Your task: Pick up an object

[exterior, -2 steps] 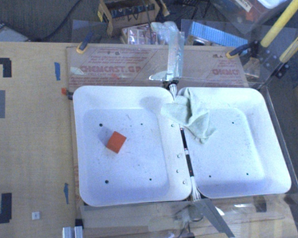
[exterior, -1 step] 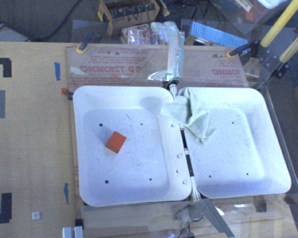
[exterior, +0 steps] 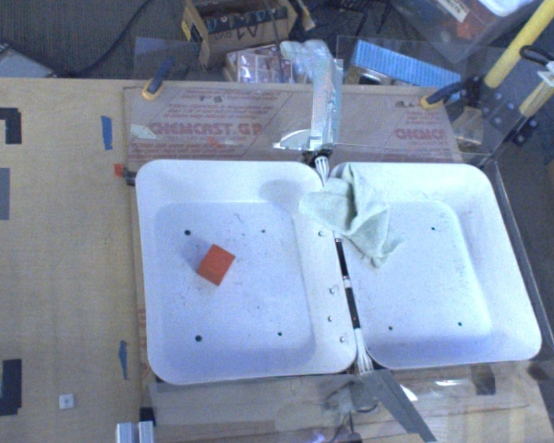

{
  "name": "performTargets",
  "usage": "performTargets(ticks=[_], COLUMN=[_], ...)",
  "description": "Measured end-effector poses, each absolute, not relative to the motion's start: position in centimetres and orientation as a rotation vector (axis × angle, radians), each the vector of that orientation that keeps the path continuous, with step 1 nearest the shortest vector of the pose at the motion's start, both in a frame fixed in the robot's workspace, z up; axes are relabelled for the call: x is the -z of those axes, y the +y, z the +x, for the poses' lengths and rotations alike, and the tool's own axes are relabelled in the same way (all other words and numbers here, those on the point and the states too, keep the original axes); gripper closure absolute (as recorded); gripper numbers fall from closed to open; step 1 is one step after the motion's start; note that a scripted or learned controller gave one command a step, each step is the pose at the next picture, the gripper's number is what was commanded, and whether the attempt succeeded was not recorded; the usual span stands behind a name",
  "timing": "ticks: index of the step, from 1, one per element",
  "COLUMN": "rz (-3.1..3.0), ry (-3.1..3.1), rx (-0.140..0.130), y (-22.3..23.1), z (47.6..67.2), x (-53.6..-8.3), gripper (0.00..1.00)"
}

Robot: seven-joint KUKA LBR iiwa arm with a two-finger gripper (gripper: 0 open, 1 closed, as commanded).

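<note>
An orange block (exterior: 216, 264) lies in the left bin (exterior: 166, 340), left of centre, turned diamond-wise with no clear long axis. A pale cloth (exterior: 355, 215) drapes over the bins' shared far rims.

Even, slightly cool overhead light makes both white bins (exterior: 258, 358) glare softly, shadows stay faint, and the whole slanted view is mildly grainy and soft.

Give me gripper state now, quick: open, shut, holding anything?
Gripper: its state cannot be told from the camera view.
Small orange-red cube: lying loose in the left white bin.
Crumpled pale green cloth: draped over the bins' shared edge.
</note>
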State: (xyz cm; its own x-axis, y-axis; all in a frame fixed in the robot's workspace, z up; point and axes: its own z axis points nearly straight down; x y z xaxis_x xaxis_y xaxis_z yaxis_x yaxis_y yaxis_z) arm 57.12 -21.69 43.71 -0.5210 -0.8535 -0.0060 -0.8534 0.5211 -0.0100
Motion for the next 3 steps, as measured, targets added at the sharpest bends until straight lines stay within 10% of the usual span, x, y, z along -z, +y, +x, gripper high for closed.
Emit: performTargets(ticks=[1,2,3], rz=[-1.921,-1.845,-2.134], ry=[2.474,2.536,2.298], rx=[0.010,0.004,0.006], y=[-22.3,-22.1,-22.3], z=[61.4,55.8,53.6], x=[-43.7,-25.4,-42.4], gripper=[1.00,1.00,1.00])
